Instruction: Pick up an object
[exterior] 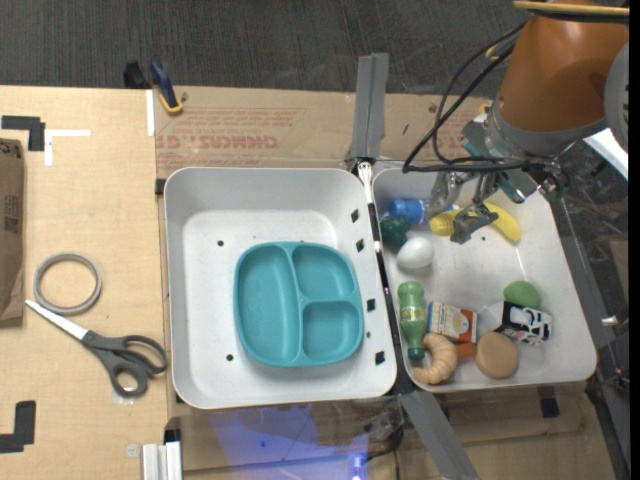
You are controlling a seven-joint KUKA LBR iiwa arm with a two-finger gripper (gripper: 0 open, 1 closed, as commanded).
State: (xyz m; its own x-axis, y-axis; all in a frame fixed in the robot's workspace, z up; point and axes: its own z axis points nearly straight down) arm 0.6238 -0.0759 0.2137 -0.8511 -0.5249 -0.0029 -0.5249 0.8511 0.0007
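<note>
My gripper hangs low over the back of the right bin, under the orange band of the arm. It sits right over a yellow banana-like object, and a yellow bit shows on its left side. I cannot tell whether it touches the yellow object. Close by on the left lie a blue object, a dark green one and a white egg. Toward the front are a green bottle, a small orange carton, a croissant, a brown ball, a green lime and a black-and-white carton.
The left bin holds a teal divided plate. On the bench to the left lie scissors and a tape roll. Cables trail from the arm over the right bin's back edge.
</note>
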